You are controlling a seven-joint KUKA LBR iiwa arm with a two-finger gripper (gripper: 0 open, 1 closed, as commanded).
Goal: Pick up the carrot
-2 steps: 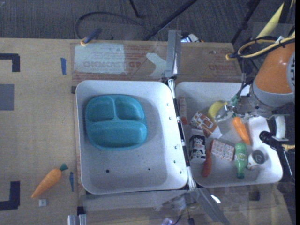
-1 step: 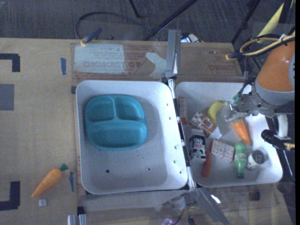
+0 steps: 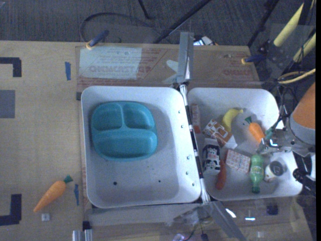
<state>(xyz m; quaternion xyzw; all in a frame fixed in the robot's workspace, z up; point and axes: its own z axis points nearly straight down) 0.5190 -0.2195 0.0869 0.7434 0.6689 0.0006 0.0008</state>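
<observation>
The carrot (image 3: pixel 256 131), small and orange with a green end, lies in the right bin (image 3: pixel 215 95) on a pale grey lump, toward that bin's right side. The gripper (image 3: pixel 269 143) sits just beside it, low and to its right; whether it is released or clenched on anything cannot be told at this size. A second, larger carrot (image 3: pixel 50 195) lies well apart, outside both bins on the bare wooden bench (image 3: pixel 35 134) at lower left. Around the first carrot the right bin is crowded: one yellow piece (image 3: pixel 231 117), one orange-and-white carton (image 3: pixel 217 130), one cow-patterned carton (image 3: pixel 212 157), one pink box (image 3: pixel 237 160), one red stick (image 3: pixel 221 176) and one green bottle (image 3: pixel 256 169). The left bin (image 3: pixel 165 185) carries one teal divided plate (image 3: pixel 123 129), leaving open floor along its near and right sides.
</observation>
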